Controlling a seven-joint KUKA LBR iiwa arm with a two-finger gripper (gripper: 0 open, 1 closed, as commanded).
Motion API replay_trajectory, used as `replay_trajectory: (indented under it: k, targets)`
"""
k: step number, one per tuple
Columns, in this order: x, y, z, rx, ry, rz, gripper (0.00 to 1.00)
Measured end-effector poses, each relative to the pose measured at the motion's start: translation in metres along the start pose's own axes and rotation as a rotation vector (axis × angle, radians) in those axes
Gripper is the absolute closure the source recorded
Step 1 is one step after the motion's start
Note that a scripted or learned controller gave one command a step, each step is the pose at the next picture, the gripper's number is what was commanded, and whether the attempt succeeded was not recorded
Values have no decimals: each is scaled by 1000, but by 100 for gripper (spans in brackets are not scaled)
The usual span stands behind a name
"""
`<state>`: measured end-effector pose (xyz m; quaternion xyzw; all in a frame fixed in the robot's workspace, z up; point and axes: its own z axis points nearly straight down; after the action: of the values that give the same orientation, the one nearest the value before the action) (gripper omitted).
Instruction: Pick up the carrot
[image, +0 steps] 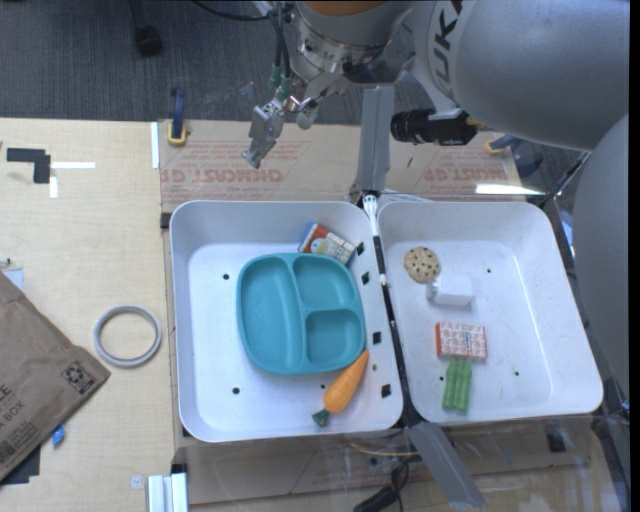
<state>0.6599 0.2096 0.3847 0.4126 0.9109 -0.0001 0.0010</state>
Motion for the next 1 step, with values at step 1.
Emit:
replay_trajectory:
  k: [1]
  targets:
    - [-15, -30, -57, -1, -1, -343, 0]
